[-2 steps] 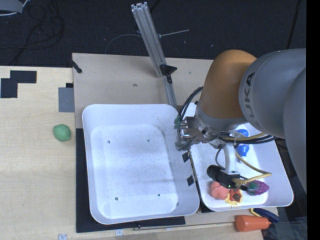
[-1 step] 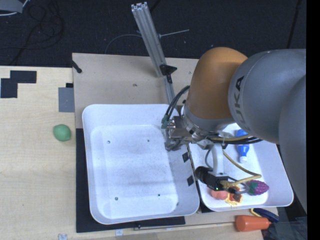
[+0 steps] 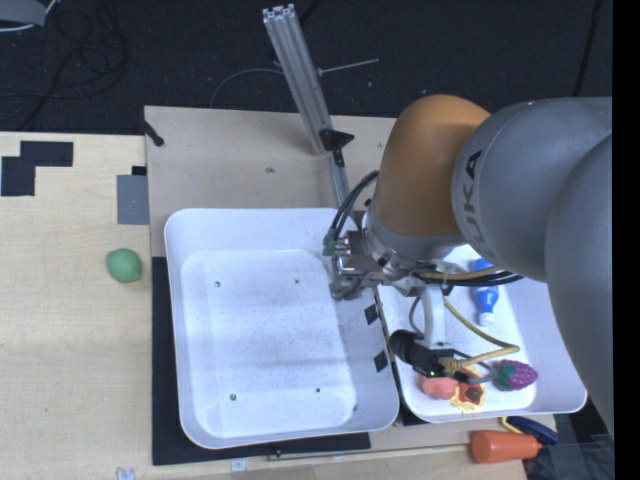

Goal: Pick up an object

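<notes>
Arm [image 3: 480,198] hangs over right bin [image 3: 560,393]; grip state cannot tell. Toys in right bin: purple fruit [image 3: 515,375], orange piece [image 3: 438,388], blue bottle [image 3: 486,303]. Risk: crowded pile, pick slips

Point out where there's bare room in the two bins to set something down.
The left bin has its floor bare from the left wall across to the side next to the arm. The right bin is crowded: a blue bottle, a purple fruit, an orange piece and a yellow piece cluster under the arm.
</notes>
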